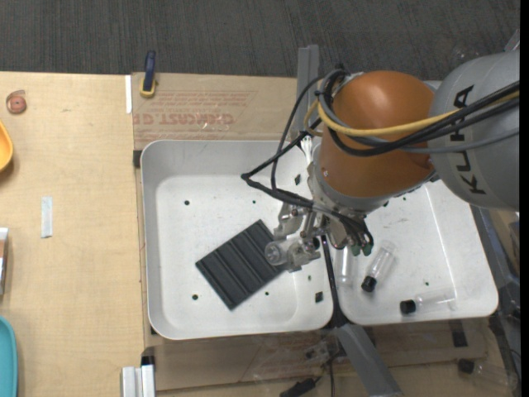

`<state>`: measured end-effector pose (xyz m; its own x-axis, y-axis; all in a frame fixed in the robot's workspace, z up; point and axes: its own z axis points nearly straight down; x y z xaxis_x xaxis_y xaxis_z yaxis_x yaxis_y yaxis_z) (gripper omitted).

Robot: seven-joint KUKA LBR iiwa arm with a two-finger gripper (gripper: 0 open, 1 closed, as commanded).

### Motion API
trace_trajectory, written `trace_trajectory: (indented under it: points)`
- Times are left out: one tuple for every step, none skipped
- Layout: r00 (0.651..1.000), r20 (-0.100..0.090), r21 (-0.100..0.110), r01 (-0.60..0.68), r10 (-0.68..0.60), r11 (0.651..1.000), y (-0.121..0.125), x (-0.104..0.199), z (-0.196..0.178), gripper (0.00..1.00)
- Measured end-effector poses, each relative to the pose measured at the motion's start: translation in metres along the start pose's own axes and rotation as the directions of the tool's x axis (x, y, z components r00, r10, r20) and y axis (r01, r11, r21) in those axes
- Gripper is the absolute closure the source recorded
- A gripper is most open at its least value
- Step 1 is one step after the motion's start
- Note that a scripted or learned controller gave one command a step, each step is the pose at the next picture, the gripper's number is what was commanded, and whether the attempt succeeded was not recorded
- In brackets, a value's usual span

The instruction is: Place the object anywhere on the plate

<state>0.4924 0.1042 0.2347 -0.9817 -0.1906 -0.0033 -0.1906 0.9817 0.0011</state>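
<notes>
Inside two bins (157, 222): one ribbed plate (235, 265), two vials (376, 269).

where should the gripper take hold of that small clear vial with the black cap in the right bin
Grip the small clear vial with the black cap across its clear body, coming straight down from above. It lies on its side on the floor of the right white bin, tilted with the cap toward the near edge, so close the fingers across the narrow width, not end to end.

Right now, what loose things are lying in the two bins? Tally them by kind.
Dark ribbed plate, left bin: 1
Clear tubes with black caps, right bin: 2, one near the hand, one by the front wall
Total: 3
</notes>
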Motion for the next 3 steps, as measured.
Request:
trace_trajectory:
  points:
    - [0.983, -0.001, 0.0, 0.181, -0.181, 0.983, -0.0314, -0.0168, -0.0756, 1.0]
    - [0.983, -0.001, 0.0, 0.182, -0.182, 0.983, -0.0314, -0.0168, -0.0756, 0.0]
    - [0.984, 0.003, -0.001, 0.177, -0.177, 0.984, -0.0323, -0.0183, -0.0848, 1.0]
